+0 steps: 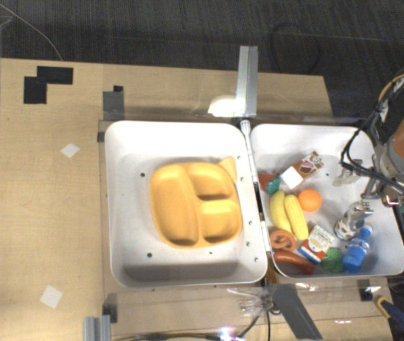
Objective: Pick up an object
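Pale wooden bench (38,212) under everything, dark floor beyond. Left to right across it: left bin (127,254) carrying a yellow divided tray (191,204); right bin (287,144) crowded with toy food.

Along that right bin: a green-topped piece (274,186) and white block (291,177) near the divider, a brown snack packet (309,165) above them, two bananas (288,214) lying side by side, an orange (310,201) just beside them, a sausage (292,258) and pretzel-like ring (282,239) at the near edge, a small carton (318,241), something green (332,260), then a blue bottle (357,250) lying near the far right corner.

Further right, gripper (351,223) down in the bin, just above the bottle's cap end and beside the carton. Cannot tell how far apart the tips stand, nor whether anything sits between them; shiny metal and clutter blur together there. No grasp claimed.

Likely target, judging by position: the blue bottle. Best done by centring over the bottle's body rather than its cap, closing across the narrow width, keeping clear of the bin wall and the green piece touching it, then lifting straight up to avoid dragging neighbours.
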